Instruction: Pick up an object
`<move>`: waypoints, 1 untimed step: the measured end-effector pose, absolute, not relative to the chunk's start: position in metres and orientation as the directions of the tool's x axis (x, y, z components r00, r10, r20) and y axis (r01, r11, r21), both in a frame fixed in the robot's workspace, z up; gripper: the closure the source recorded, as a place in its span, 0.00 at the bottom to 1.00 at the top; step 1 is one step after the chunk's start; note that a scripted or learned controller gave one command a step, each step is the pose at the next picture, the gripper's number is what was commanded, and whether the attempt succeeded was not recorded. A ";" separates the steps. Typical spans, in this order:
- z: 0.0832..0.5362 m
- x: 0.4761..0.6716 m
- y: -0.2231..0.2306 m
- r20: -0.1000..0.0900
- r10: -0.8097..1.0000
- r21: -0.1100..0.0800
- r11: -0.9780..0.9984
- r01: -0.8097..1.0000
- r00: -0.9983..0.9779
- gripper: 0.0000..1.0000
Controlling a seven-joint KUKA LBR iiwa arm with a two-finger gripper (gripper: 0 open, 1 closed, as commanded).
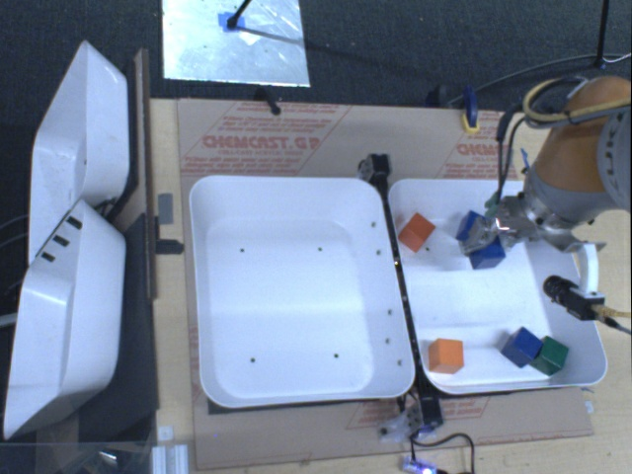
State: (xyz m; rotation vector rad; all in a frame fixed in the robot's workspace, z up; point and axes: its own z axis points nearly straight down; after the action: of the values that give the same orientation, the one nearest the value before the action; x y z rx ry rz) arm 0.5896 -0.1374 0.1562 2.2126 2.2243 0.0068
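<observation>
The right bin [494, 309] holds several small blocks. An orange block [416, 232] lies at its far left. Two blue shapes [487, 255] sit right at the tip of my gripper [483, 235], one just behind it and one just in front; whether they are one block or two is unclear. The gripper is low in the far part of the right bin, reaching in from the right. Near the front wall lie another orange block [445, 355], a blue block [520, 347] and a green block [551, 355] touching it.
The left bin [296, 284] stands beside the right one, with a black divider clamp [376, 166] between their far corners. A black cable end [568, 296] hangs over the right bin's right side. White covers [74, 235] lie off the bench to the left.
</observation>
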 end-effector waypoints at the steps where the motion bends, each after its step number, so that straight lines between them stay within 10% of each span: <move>1: 0.234 0.611 -0.065 0.001 1.000 0.008 0.008 1.000 -0.008 1.00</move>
State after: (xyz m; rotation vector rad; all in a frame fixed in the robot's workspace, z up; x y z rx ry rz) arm 0.6106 -0.0650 0.2341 2.2096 2.2263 0.0103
